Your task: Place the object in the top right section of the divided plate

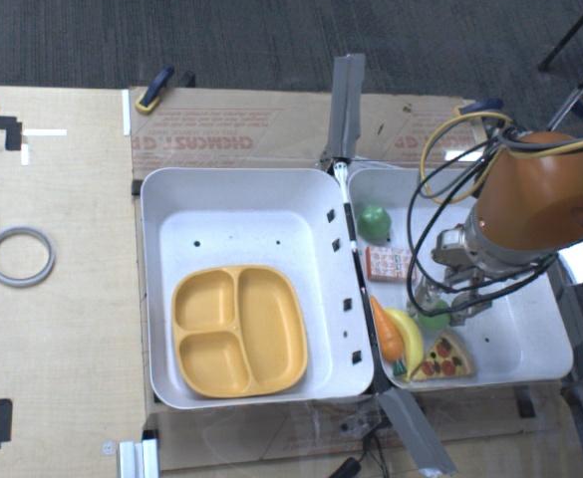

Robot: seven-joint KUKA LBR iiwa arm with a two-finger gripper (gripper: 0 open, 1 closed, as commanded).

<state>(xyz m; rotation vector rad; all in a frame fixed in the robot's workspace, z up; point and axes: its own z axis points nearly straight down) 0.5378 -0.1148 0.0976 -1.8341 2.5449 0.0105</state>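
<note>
A yellow divided plate with three sections lies in the left white bin. In the right bin lie a green round toy, a red-and-white box, a carrot, a banana and a pizza slice. My gripper hangs low over the right bin, just above a green object beside the banana. The orange wrist and cables hide most of the gripper.
A roll of grey tape lies on the bench at the left. A blue-and-yellow clamp sits at the cardboard's back edge. A grey divider post stands between the bins.
</note>
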